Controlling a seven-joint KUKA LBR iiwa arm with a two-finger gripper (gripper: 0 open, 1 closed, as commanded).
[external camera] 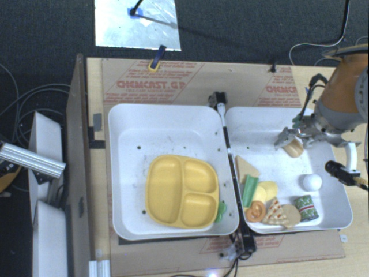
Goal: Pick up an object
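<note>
The gripper (290, 140) stands over the right bin (340, 212), near its far wall, with a small tan object (294, 149) seen at its fingertips; whether the fingers are clamped on it or merely touching cannot be determined from this view. Nearer the camera than the jaws, and slightly toward the arm, a white ball (312, 182) lies on the bin floor. Further toward the near edge lies a cluster: a green-labelled can (306, 208), a pizza slice (275, 213), a brown disc (291, 215), an orange round piece (255, 211), a yellow block (264, 191), a green stick (249, 190) and a pale wedge (247, 167). Well apart from the jaws, the left bin (132, 131) contains a yellow divided plate (182, 191).
</note>
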